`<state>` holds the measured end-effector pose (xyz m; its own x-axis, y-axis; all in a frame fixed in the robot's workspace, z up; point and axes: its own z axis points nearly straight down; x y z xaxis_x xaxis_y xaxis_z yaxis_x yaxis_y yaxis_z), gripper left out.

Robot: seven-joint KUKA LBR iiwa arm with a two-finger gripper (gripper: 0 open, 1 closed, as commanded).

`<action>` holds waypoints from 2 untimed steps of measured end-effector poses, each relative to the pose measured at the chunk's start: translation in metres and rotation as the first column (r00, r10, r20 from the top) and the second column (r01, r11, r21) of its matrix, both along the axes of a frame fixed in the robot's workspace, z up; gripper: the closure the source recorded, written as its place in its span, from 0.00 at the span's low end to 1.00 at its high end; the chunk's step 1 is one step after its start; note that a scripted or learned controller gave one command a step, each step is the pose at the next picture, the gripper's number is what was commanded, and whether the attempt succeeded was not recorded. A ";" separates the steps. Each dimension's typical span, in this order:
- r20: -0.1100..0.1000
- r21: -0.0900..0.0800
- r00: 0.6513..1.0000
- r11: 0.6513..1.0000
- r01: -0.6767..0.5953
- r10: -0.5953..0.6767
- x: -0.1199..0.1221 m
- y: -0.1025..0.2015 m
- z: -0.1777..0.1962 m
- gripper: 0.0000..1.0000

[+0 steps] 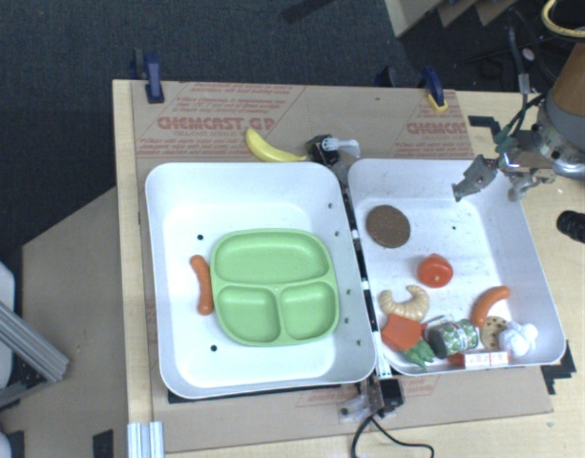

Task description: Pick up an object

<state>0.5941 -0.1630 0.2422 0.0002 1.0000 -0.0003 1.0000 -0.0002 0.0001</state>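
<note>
The arm (569, 113) is cut off by the right edge, and small items (483, 343) in the right bin's (521, 246) corner blur together.

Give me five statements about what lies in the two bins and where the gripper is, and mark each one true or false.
1. The green divided plate lies in the left bin. True.
2. The banana lies inside the right bin. False: it lies on the cardboard behind the left bin, outside both bins.
3. The brown round cookie lies in the right bin. True.
4. The gripper holds the tomato. False: the gripper is over the right bin's far right corner, and the tomato lies apart from it on the bin floor.
5. The orange sausage lies on the green plate. False: it lies on the bin floor to the plate's left.
</note>
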 end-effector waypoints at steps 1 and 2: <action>-0.007 0.003 1.000 1.000 0.000 0.000 -0.027 0.026 -0.074 0.00; -0.008 0.003 1.000 1.000 0.001 -0.001 -0.054 0.031 -0.162 0.00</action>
